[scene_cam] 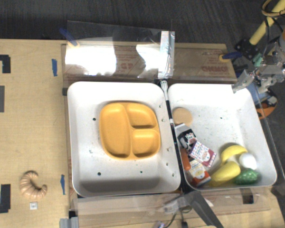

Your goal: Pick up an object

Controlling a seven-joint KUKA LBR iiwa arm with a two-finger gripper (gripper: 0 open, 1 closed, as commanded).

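Two shallow white plastic bins sat side by side: the left bin [80, 127] and the right bin [228, 103]. The left one held one yellow-orange plastic tray with three compartments [129, 129]. The right one held two yellow banana-shaped toys [230, 161], one white ball-like object [249, 161], one green knobbly toy [248, 176], one round tan disc [182, 115], and what looked like three small printed packets [195, 155] overlapping, though their exact number was hard to tell. On the wooden bench lay one tan curled croissant-shaped toy [33, 185].
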